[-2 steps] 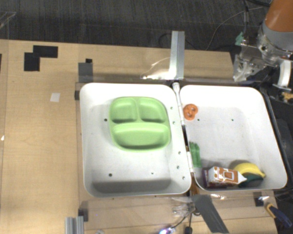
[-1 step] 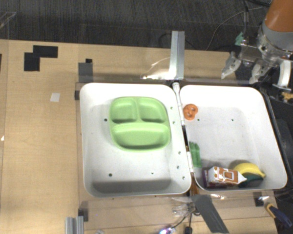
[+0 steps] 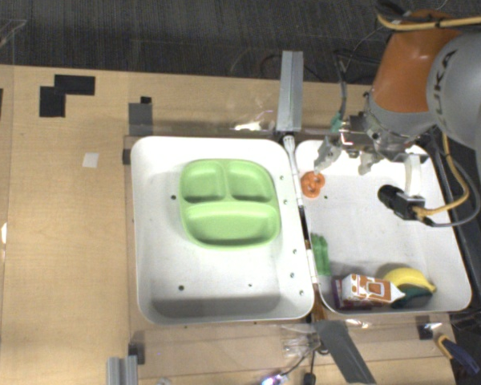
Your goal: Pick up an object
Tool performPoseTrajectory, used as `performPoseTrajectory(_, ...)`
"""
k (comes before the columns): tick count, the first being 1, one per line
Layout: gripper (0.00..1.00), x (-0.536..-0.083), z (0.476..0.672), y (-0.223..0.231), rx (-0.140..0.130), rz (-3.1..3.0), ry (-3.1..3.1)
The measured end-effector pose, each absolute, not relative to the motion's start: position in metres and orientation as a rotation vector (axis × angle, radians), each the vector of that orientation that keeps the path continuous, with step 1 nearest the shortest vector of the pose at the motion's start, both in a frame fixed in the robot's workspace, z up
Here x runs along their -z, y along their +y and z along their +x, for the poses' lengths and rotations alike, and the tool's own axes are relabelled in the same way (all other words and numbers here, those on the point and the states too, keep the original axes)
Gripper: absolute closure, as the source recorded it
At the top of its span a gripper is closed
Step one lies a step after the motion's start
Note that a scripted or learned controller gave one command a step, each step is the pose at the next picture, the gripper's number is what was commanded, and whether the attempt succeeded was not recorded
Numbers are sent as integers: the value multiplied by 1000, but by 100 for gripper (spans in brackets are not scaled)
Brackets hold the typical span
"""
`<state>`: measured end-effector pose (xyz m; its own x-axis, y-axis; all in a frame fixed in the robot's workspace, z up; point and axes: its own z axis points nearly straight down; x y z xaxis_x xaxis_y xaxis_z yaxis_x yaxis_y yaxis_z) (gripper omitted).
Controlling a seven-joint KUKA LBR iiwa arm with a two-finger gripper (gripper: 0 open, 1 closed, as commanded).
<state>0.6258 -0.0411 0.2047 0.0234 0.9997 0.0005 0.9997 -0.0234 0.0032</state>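
- Wooden desk carries two white bins: left bin holds a green divided plate, right bin holds clutter.
- Gripper hangs over right bin's far left corner, beside an orange ball; fingers look spread, nothing between them.
- Ball is round, no long axis; sits against the dividing wall.
- Best: centre over ball, drop straight, mind the wall.
- Banana and carton lie at near edge.

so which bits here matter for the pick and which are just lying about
In play:
gripper
orange object, beside the gripper
right bin

Lying about:
banana
brown carton
green item
green divided plate
left bin
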Motion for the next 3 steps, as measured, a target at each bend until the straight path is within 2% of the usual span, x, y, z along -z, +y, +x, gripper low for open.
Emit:
performPoseTrajectory(1, 0, -177, 666, -86, -5, 2350, 2080)
performPoseTrajectory(2, 0, -186, 620, -21, -5, 2159, 2278)
performPoseTrajectory(3, 0, -94, 580, -81, -7, 2171, 2266)
